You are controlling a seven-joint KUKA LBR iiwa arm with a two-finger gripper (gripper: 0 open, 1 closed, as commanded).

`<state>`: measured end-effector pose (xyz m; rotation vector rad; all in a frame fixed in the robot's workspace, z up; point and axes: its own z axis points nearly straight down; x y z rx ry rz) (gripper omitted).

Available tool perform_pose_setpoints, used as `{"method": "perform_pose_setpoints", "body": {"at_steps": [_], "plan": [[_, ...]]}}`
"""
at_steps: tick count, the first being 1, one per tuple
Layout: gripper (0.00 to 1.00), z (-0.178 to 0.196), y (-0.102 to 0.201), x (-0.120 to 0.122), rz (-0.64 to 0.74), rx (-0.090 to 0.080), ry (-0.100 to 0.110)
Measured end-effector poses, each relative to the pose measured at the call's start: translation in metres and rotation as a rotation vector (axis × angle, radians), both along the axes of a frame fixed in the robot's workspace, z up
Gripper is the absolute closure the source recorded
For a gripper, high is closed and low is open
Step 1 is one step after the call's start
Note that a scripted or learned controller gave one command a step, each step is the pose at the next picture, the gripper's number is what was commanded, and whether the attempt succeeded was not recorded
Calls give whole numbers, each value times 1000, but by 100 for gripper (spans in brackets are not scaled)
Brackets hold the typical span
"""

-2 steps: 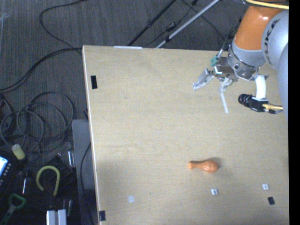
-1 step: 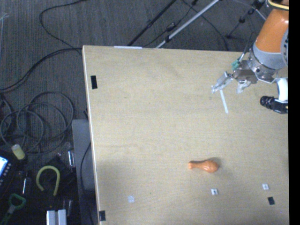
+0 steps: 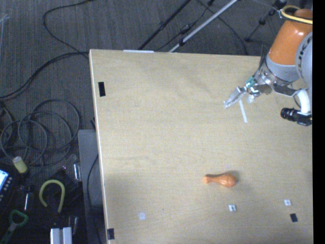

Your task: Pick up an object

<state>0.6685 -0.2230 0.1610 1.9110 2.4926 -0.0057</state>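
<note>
Soft, even overhead light, faint shadows, slightly grainy and low in sharpness.

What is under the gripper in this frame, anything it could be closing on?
Beneath the gripper lies bare tan tabletop; nothing sits between the fingers. The only loose object, an orange pear-shaped piece, lies apart, nearer the camera. The table under the arm's orange band is covered.

Orange pear-shaped object (image 3: 221, 180) lies flat on the tabletop (image 3: 162, 116).

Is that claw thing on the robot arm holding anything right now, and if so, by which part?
Nothing. The claw hangs over bare wood with its fingers spread, while the small orange pear-shaped object lies apart on the light wooden tabletop.
</note>
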Motion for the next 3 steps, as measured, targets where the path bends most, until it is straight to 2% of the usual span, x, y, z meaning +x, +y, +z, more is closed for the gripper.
{"method": "perform_pose_setpoints", "body": {"at_steps": [1,2,3], "plan": [[0,-77,1,0,253,1,-1],[0,-77,9,0,355,0,0],[100,-67,9,0,354,1,-4]]}}
